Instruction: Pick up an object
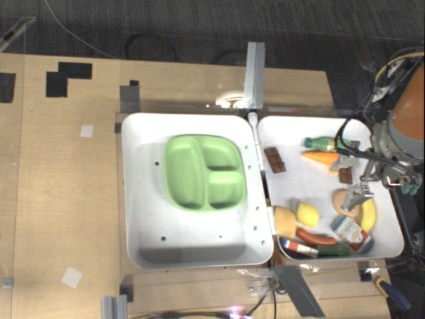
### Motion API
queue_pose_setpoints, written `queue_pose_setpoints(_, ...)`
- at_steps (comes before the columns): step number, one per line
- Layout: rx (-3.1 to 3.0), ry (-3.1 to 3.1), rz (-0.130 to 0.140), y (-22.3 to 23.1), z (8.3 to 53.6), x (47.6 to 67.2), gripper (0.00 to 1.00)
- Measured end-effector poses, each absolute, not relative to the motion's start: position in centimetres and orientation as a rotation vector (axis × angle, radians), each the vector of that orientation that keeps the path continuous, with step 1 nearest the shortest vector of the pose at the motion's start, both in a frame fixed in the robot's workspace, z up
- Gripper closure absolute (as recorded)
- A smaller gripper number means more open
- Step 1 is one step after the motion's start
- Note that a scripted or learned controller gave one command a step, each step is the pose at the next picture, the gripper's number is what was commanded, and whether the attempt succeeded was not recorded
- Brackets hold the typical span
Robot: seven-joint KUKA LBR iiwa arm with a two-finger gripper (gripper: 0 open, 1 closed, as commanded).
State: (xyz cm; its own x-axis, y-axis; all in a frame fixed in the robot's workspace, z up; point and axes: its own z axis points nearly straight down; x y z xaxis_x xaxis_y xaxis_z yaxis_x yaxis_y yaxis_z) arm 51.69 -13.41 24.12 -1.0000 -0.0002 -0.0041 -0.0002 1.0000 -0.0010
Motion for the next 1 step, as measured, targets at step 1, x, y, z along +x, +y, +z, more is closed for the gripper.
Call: queue_pose_setpoints(1,-0.157,3.138,0.002,-14.80,16.74,53.00,0.00)
